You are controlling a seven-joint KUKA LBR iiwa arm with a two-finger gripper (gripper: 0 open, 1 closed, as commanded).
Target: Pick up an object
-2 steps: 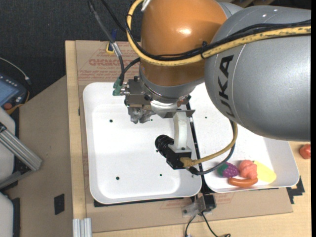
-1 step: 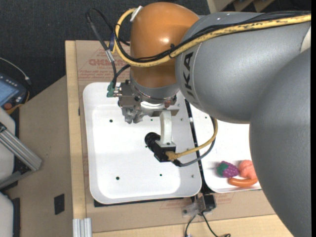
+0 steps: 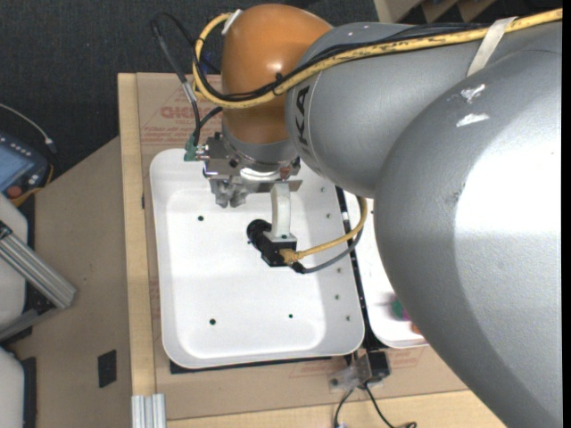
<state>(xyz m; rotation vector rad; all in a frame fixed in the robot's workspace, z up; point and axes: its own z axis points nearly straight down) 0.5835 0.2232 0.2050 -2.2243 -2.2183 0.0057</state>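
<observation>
gripper [image 3: 227, 193] over far end of left bin [image 3: 183, 328] | open or closed: cannot tell | coloured bit [image 3: 398, 308], possibly an object, right of that bin

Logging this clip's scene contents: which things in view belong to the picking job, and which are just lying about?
Job: tool over the left bin; right bin, with a small colourful item at its visible edge.
Lying about: blue-screened device; metal rail; black connector in front of the bins.
</observation>
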